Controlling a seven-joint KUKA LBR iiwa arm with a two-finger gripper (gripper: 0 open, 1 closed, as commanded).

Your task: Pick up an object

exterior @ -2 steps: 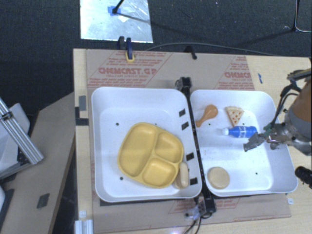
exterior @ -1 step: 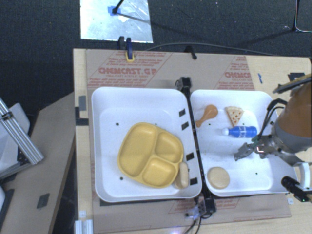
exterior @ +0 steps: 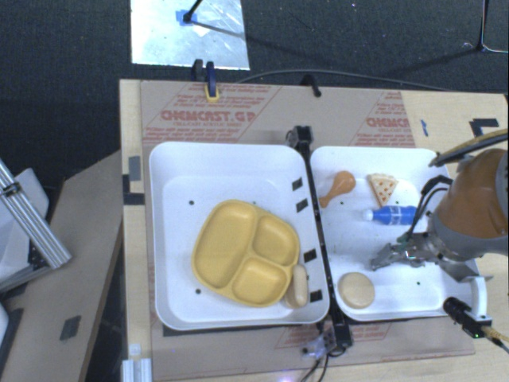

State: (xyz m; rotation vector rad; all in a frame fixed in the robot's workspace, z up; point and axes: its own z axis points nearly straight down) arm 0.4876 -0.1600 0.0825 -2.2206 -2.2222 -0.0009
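Taking the black divider (exterior: pixel 312 213) between the two bins as the mark: to its left, in the left bin (exterior: pixel 171 237), a yellow sectioned plate (exterior: pixel 242 253) lies tilted, and a pale bread roll (exterior: pixel 297 285) rests against the plate's lower right corner, just beside the divider. To the divider's right, in the right bin (exterior: pixel 398 305), a tan drumstick (exterior: pixel 338 187) lies nearest the divider at the far side, a cheese wedge (exterior: pixel 383 188) just beyond it, and a blue-and-white bottle (exterior: pixel 391 214) lies on its side, its long axis running away from the divider. A round biscuit (exterior: pixel 355 290) sits close to the divider at the near side. The gripper (exterior: pixel 384 257) hangs low over bare bin floor, its fingers seemingly spread slightly with nothing between them. The biscuit lies just beside it, toward the divider and nearer the camera; the bottle lies just beyond it on the far side. Either is likely the closest candidate; neither is beneath the fingers yet.
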